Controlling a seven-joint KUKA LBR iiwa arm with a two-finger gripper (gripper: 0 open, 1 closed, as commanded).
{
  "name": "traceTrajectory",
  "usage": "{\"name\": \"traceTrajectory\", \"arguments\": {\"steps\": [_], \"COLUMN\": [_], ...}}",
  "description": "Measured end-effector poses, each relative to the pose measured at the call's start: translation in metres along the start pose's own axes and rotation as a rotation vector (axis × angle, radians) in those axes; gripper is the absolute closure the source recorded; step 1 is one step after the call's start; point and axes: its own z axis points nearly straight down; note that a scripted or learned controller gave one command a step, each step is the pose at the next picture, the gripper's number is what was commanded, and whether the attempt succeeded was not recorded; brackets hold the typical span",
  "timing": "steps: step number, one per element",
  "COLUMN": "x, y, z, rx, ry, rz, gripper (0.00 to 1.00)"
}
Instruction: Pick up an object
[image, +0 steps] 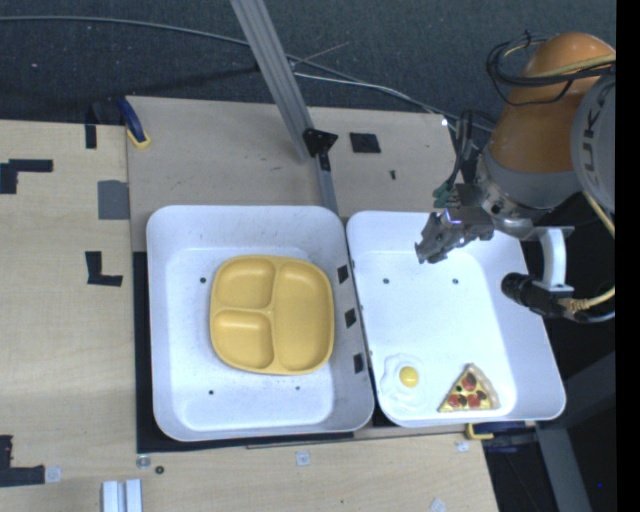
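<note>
While the pincer (432, 250) hangs (finger state unclear), the pizza slice (469, 391) lies well apart, near the fried egg (403, 379).

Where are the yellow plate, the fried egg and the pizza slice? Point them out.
yellow plate (272, 314): camera view, on its central divider.
fried egg (407, 378): camera view, on the yolk.
pizza slice (469, 391): camera view, on its topped middle.

We see a yellow divided plate (271, 314) lying flat in the middle of the left bin (170, 240), its three compartments facing up and the two smaller ones toward the left. In the right bin (520, 330), near the front edge, lies a fried egg (403, 381), white with a yellow yolk. Just to its right lies what looks like a pizza slice (469, 390), its point toward the back.
</note>
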Motion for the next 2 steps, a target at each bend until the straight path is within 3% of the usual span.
{"name": "traceTrajectory", "arguments": {"steps": [2], "x": [0.089], "y": [-0.021], "z": [0.031], "rx": [0.002], "ry": [0.0], "rz": [-0.001], "gripper": [1.0]}}
